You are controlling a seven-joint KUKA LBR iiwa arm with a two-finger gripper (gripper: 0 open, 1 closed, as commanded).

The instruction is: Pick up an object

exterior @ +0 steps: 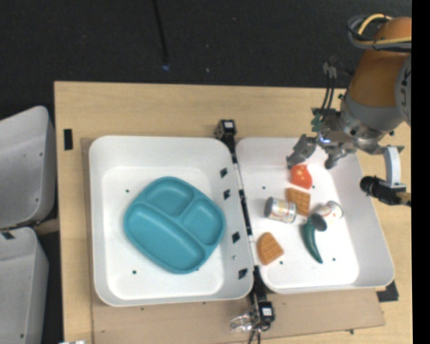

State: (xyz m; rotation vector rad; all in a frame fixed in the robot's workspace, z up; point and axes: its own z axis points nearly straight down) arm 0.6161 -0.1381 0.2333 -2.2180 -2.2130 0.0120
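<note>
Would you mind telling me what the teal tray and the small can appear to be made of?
The tray looks like moulded plastic: one even teal colour, matte, with soft rounded dividers. The can seems to be metal, going by its silvery sheen and bright highlight, though it is too small to be sure.

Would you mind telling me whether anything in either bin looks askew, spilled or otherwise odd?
Only mildly: the small metal can lies on its side in the right bin, among scattered toy food. The teal divided plate sits at a slant in the left bin. Nothing looks spilled or damaged.
</note>
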